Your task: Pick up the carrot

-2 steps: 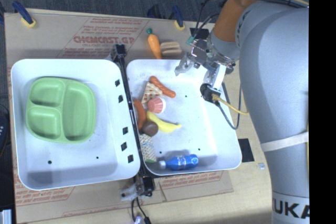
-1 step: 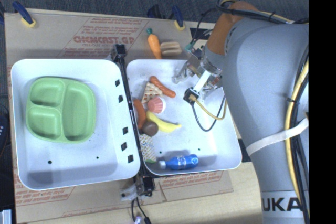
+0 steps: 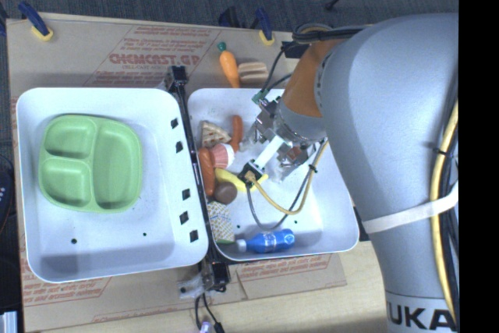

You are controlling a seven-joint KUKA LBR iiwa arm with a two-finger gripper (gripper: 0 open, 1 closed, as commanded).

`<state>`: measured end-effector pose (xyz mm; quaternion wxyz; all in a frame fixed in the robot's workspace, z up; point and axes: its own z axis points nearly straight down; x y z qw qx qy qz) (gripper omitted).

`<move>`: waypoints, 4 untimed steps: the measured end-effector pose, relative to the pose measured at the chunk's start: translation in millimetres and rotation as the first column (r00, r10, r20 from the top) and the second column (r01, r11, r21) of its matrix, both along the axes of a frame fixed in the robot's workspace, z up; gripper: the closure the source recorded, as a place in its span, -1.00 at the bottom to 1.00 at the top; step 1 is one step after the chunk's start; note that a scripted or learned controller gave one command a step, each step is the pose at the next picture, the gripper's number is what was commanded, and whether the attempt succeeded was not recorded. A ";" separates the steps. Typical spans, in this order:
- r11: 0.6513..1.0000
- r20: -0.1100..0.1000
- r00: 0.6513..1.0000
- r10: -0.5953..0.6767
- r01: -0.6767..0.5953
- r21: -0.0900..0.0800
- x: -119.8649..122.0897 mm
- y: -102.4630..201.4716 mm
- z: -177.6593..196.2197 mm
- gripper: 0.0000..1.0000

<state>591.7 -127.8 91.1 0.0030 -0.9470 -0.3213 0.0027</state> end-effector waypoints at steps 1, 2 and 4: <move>0.996 0.001 0.996 -0.087 0.087 -0.003 -14.2 -34.4 28.9 -1.00; 0.997 -0.001 0.997 -0.082 0.082 0.000 -14.0 -33.6 38.9 1.00; 0.902 0.005 0.902 -0.432 0.432 -0.003 -77.3 17.8 288.0 1.00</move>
